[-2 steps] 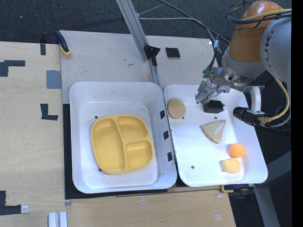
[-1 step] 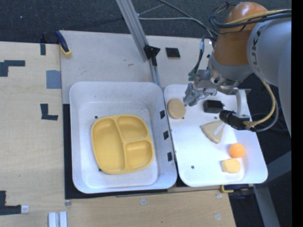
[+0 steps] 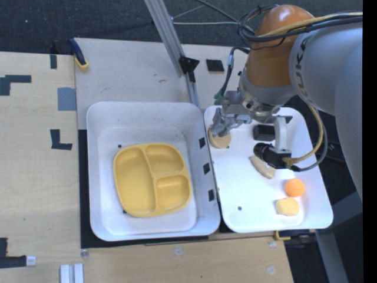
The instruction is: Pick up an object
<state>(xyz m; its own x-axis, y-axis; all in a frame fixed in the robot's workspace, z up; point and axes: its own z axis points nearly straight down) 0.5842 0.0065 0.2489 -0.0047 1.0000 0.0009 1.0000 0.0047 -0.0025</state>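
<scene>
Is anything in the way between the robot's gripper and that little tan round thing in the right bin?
Nothing visible is. The gripper hangs right over the tan round thing near the right bin's left wall, with no other thing between them.

I see the grey arm point(image 3: 330, 58) entering from the right, orange band point(image 3: 277, 46) above the wrist. Wrist points down over the right bin point(image 3: 306, 217), gripper point(image 3: 222, 128) low at that bin's upper-left corner; finger state unreadable.
</scene>
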